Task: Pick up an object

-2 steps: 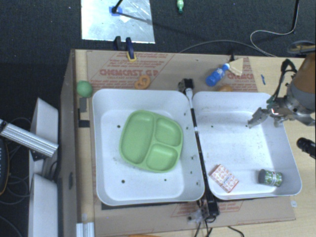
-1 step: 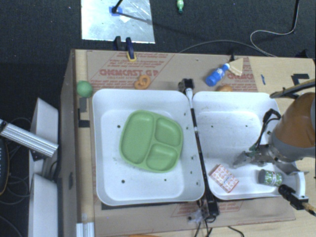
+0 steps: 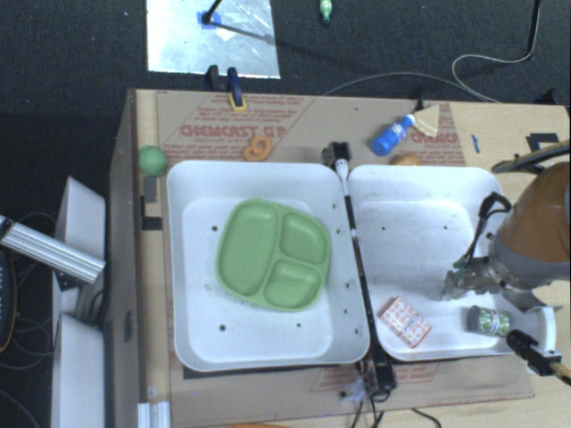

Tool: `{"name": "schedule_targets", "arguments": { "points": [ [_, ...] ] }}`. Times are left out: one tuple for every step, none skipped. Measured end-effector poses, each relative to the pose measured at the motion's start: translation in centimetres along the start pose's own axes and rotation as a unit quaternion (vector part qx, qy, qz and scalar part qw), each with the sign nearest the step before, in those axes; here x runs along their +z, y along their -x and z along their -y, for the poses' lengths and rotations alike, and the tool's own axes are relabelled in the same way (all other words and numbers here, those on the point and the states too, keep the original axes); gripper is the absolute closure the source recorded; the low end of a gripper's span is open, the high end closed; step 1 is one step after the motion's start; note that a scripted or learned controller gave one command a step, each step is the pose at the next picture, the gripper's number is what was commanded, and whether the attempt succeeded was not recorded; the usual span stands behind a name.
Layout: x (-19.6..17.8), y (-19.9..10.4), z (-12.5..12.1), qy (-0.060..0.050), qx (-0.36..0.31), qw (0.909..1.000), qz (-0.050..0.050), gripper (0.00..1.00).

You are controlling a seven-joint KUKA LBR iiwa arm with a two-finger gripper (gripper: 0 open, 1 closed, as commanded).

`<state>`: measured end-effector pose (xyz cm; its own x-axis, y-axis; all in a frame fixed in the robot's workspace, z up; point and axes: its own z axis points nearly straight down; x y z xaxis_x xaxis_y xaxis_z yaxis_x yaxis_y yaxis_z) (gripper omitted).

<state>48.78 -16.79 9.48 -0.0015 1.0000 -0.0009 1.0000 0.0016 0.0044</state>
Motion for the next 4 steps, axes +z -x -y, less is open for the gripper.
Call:
{"name": "schedule_targets", "arguments": {
  "points": [
    [-13.6,-1.3,-2.8,0.001,-0.001,1.0,0.0,1.0],
    [-13.5,-1.3,-2.8,-0.001,-0.001,1.0,0.0,0.0],
    [1.1,-5.8,-0.2,-0.002,0.0,1.0,-0.001,0.0],
    [0.0,-5.7,-0.3,0.0,-0.001,1.0,0.0,1.0]
  ]
}}
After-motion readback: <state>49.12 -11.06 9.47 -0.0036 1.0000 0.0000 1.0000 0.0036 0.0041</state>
